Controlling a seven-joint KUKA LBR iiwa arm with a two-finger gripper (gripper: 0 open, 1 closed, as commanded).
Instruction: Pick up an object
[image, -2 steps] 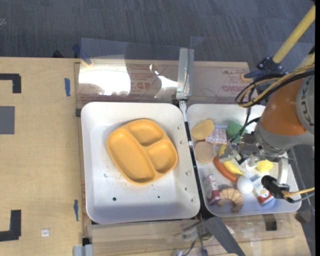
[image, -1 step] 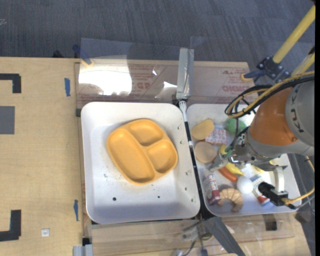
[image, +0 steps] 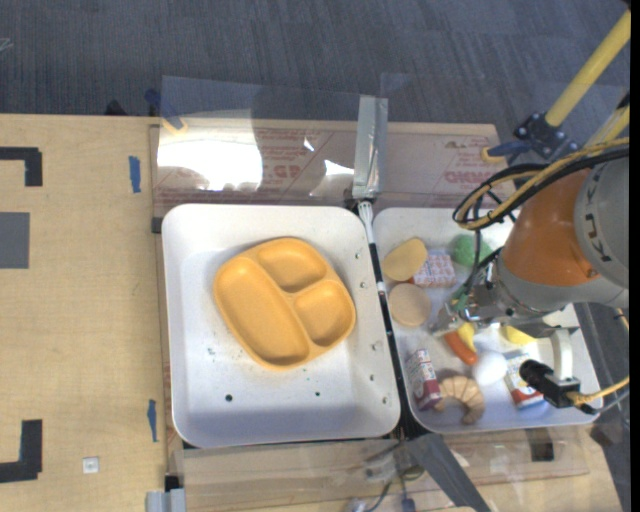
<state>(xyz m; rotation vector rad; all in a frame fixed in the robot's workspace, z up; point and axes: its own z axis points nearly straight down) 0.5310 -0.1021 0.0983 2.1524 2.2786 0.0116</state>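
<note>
My gripper (image: 455, 312) hangs low over the middle of the right bin (image: 590, 415), under the grey and orange arm (image: 545, 250). Just below it lies a small orange carrot-like piece (image: 462, 346). To its left sit two tan round pieces, one (image: 404, 259) above the other (image: 408, 304). A pink and white packet (image: 434, 269) and a green object (image: 464, 248) lie above the gripper. A white egg-like ball (image: 489, 369), a croissant (image: 463, 395) and a small can (image: 424, 378) rest nearer the front. I see nothing held.
The left bin (image: 190, 390) holds a yellow divided plate (image: 285, 300). A red and white box (image: 527, 392) and a yellow piece (image: 520, 335) lie at the right bin's front right, partly under the arm. Cables loop above the arm.
</note>
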